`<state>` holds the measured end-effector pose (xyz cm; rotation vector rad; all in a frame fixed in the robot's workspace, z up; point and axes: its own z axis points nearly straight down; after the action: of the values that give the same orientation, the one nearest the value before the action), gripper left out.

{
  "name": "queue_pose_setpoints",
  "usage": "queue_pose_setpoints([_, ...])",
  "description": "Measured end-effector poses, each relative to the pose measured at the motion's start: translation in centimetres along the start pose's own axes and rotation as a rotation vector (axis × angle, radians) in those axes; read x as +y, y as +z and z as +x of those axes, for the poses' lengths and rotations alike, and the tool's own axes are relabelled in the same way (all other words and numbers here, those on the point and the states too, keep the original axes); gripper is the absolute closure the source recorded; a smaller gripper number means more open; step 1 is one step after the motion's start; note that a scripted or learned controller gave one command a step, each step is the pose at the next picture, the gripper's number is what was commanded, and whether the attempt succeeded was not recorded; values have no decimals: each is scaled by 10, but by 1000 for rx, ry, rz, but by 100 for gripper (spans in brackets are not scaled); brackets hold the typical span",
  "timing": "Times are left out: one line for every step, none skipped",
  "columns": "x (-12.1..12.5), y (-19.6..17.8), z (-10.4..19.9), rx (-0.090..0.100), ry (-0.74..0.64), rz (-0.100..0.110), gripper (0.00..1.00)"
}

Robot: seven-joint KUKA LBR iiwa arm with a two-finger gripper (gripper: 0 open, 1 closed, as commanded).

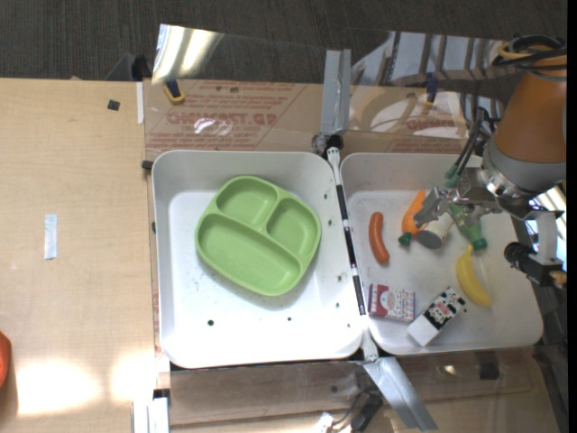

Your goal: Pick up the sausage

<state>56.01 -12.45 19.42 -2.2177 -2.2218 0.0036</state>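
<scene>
The sausage (379,238) is a short orange-red link lying lengthwise on the floor of the right bin (505,336), near its left side. My gripper (448,207) hangs over the middle of that bin, to the right of the sausage and apart from it. It sits above a cluster of a carrot (413,213) and a pale cylinder (434,234). Nothing shows between its fingers.
A banana (473,279), a green piece (475,234), a small red-and-white carton (391,303) and a black-and-white carton (438,315) lie in the right bin. The left bin (171,269) holds a green divided plate (259,234). The arm's orange band (534,115) is at the right.
</scene>
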Motion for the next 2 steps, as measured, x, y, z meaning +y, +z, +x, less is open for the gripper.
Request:
queue_pose_setpoints([44,77,10,-3,196,-30,0])
queue_pose_setpoints([68,102,25,-1,93,-3,0])
